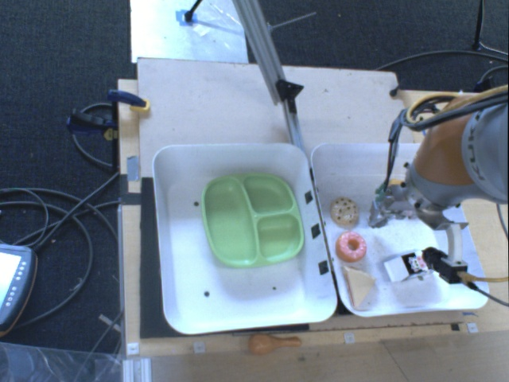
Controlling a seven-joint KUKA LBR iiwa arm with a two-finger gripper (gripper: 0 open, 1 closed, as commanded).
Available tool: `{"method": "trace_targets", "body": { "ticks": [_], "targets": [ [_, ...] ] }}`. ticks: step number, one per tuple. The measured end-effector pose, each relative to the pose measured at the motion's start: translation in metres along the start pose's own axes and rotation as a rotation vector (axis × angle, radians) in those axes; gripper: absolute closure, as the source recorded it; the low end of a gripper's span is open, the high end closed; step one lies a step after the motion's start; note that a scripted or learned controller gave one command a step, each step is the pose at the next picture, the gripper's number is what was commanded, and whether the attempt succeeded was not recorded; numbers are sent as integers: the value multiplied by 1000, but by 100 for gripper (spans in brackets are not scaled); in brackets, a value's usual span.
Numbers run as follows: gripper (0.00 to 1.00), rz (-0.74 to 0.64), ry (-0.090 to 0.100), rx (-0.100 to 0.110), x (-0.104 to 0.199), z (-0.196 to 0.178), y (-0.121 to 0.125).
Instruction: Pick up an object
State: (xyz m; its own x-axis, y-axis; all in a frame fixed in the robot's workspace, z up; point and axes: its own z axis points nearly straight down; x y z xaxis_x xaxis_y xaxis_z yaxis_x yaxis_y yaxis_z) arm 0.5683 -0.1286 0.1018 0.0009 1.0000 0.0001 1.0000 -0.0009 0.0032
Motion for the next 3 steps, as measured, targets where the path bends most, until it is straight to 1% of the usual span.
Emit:
{"method": "trace_targets", "body": {
  "ticks": [2,3],
  "targets": [
    [100,-8,-2,-6,7,-128,4],
    [100,-8,-2,-5,7,-183,6]
  ]
}}
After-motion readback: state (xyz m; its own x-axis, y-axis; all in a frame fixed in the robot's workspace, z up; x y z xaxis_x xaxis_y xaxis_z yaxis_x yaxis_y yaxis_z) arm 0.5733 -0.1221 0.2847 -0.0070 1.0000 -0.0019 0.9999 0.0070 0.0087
